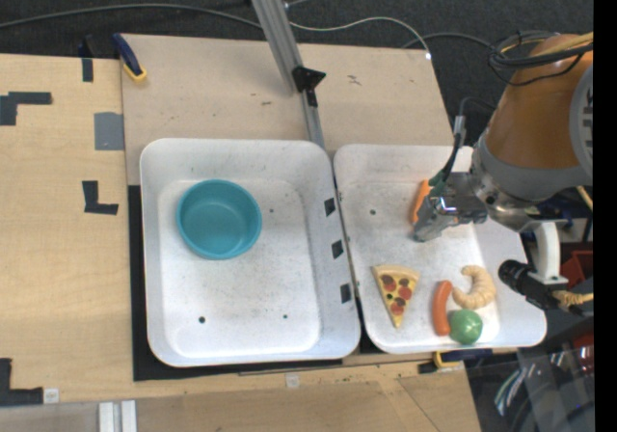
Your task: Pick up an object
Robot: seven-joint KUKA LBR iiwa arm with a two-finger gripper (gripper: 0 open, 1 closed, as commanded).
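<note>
teal bowl (220, 218) alone in left bin (159, 256); right bin (381, 170) holding orange piece (421, 197), pizza slice (396, 291), sausage (442, 307), croissant (475, 285), green ball (466, 326). gripper (425, 228) low just beside orange piece, nothing lifted yet, grasp and raise left. cannot tell claw state.

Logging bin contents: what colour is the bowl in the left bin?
Teal blue, plain inside, clearest in the camera view: the bowl sits upright in the left bin.

The robot arm (540, 141) shows a broad orange band above a grey, rounded wrist housing, with black cables looped over its top and a metallic silver-grey gripper (431, 224) at its tip.
</note>
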